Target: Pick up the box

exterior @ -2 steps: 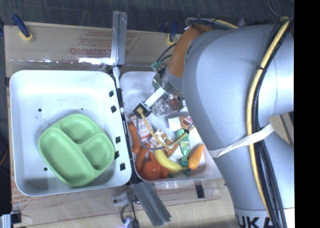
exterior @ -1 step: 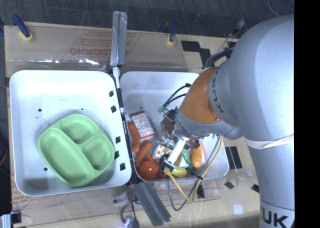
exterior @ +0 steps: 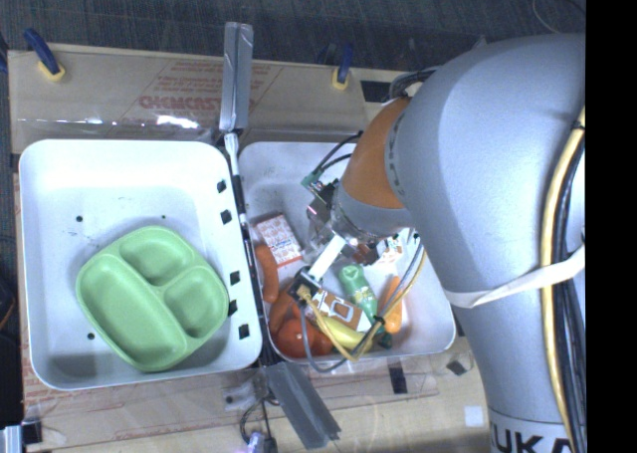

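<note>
One box (exterior: 277,239) partly visible, gripper (exterior: 320,272) fingertips lost in clutter

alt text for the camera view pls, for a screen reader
The grey arm reaches down into the right bin, its gripper over a crowded pile beside a small red-and-white box. The left bin holds a green divided tray.

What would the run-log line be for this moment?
arm: over right bin | tool: low among clutter | box: flat by left wall, not gripped | green tray: left bin
</note>
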You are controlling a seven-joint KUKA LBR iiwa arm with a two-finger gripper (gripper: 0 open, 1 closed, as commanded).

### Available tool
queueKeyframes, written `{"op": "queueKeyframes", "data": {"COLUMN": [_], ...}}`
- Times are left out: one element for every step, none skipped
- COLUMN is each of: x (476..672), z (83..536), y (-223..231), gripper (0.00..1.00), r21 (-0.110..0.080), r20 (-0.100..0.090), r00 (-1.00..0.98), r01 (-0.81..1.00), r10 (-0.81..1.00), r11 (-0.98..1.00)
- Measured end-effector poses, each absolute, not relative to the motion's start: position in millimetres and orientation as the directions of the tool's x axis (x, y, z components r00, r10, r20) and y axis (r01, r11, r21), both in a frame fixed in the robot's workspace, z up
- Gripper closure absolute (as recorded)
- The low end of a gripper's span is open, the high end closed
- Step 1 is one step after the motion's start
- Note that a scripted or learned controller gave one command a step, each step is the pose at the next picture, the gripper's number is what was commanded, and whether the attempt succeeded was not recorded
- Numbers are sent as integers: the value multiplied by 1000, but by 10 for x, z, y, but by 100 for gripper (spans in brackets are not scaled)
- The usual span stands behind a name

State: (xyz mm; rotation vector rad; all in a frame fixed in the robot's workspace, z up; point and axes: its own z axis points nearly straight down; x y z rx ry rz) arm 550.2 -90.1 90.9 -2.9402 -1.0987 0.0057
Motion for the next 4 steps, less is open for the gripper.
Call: {"op": "queueKeyframes", "data": {"x": [6009, 5533, 5528, 6091], "z": [914, 904, 994, 2222], "y": [-992, -1015, -1001, -578], "gripper": [0, 0, 100, 100], "r21": [-4, -6, -11, -4], "r20": [-2, -6, -9, -2], "r00": [891, 948, 946, 962], "r01": [454, 319, 325, 274], "r10": [454, 319, 325, 274], "r11": [-891, -948, -946, -962]}}
